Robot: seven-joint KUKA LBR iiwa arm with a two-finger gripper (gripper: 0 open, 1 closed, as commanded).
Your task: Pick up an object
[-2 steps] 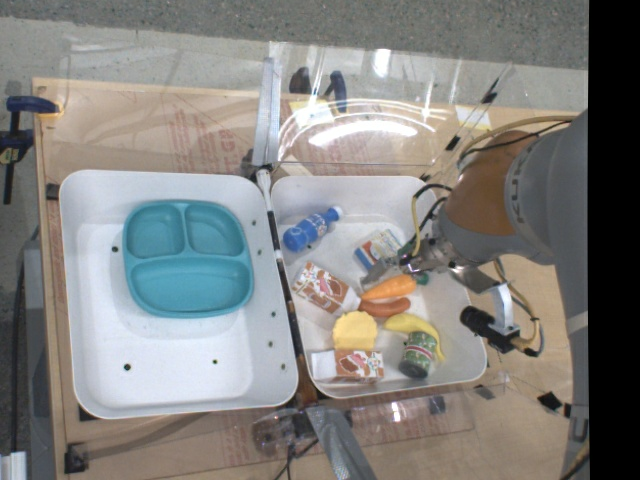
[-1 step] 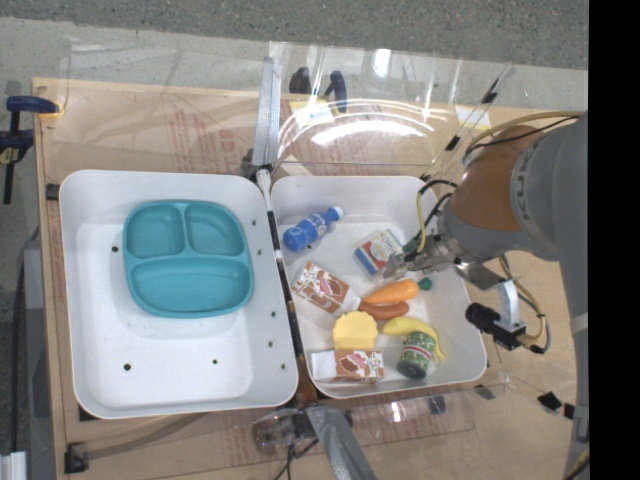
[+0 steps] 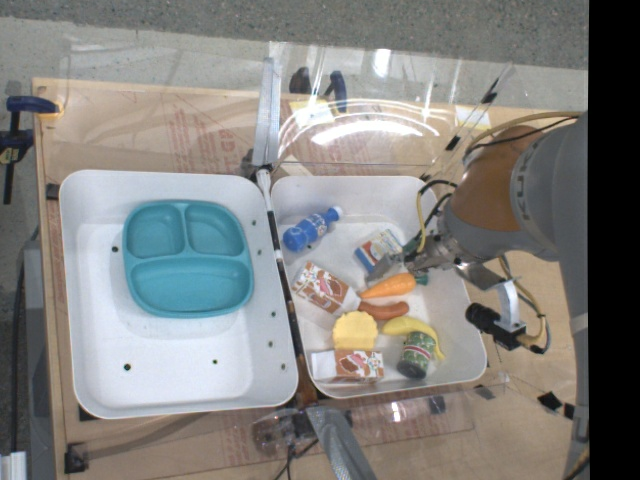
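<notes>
Gripper sits low in the right bin, touching the carrot's right end; I can't tell its opening. Left to right now: teal divided plate in the left bin, then blue bottle, carton, carrot, green can.

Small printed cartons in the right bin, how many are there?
3. One blue and white carton lies by the gripper, one red and white carton left of the orange carrot, one carton at the right white bin's front edge. The arm may hide more.
</notes>
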